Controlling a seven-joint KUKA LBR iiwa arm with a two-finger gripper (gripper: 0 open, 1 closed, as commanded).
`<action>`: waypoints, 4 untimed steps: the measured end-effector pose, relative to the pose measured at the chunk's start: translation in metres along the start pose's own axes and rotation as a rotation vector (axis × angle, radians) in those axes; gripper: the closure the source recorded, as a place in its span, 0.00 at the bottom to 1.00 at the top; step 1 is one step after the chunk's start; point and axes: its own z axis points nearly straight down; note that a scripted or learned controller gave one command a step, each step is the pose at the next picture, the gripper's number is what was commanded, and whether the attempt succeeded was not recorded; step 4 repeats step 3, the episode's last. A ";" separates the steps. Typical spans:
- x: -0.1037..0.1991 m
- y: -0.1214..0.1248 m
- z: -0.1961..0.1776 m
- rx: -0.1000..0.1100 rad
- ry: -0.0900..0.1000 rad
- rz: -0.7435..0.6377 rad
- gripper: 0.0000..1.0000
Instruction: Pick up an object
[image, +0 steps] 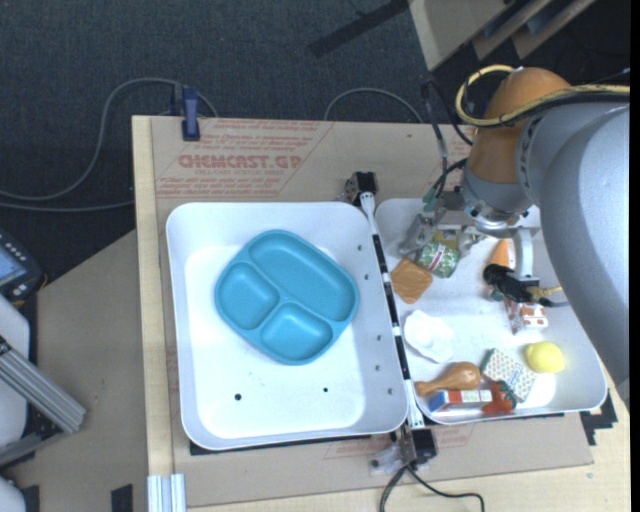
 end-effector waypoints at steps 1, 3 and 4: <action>-0.004 -0.014 -0.002 -0.027 0.000 -0.003 0.00; -0.003 -0.012 -0.014 -0.034 -0.003 -0.007 0.00; -0.003 -0.012 -0.014 -0.034 -0.003 -0.007 0.00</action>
